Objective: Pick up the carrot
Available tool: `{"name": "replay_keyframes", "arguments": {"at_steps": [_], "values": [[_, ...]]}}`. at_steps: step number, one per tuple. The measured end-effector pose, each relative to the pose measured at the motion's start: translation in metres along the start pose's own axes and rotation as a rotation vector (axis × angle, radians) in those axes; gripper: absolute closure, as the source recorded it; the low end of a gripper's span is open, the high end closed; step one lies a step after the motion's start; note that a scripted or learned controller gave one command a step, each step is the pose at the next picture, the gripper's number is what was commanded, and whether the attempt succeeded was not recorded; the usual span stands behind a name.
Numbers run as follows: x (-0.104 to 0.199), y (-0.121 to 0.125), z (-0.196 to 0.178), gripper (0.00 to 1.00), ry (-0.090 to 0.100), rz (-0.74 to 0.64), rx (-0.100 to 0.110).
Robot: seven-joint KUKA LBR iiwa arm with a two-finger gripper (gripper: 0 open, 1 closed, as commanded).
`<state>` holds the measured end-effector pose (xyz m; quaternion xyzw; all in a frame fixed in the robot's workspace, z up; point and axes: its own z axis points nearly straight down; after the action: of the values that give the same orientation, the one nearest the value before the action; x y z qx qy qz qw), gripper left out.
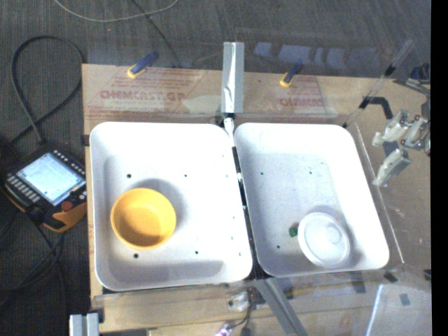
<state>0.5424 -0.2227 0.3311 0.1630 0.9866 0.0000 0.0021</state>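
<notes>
Carrot point(294, 231), possibly, shows green beside white bowl point(323, 239), well apart from tool point(399, 147).

Two bins sit side by side on the table point(210, 93), their inner rims touching. A bowl point(143, 218) rests in the left bin point(112, 145), in its near left part. A cup point(324, 239) sits in the right bin point(329, 145), in its near right corner. The pincer point(395, 149) is beyond the right bin's right rim, above the table. A pendant point(45, 187) lies on the floor left of the table.
</notes>
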Motion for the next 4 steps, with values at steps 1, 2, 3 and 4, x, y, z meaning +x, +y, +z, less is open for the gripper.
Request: {"name": "replay_keyframes", "arguments": {"at_steps": [1, 2, 3, 4], "values": [[0.044, 0.004, 0.071, 0.0, 0.002, -0.336, -0.001], [0.043, 0.005, 0.061, 1.0, -0.002, -0.337, -0.003], [0.048, -0.001, 0.197, 1.0, 0.0, -0.333, 0.002], [0.031, 0.055, 0.105, 1.0, 0.0, -0.365, -0.001]]}}
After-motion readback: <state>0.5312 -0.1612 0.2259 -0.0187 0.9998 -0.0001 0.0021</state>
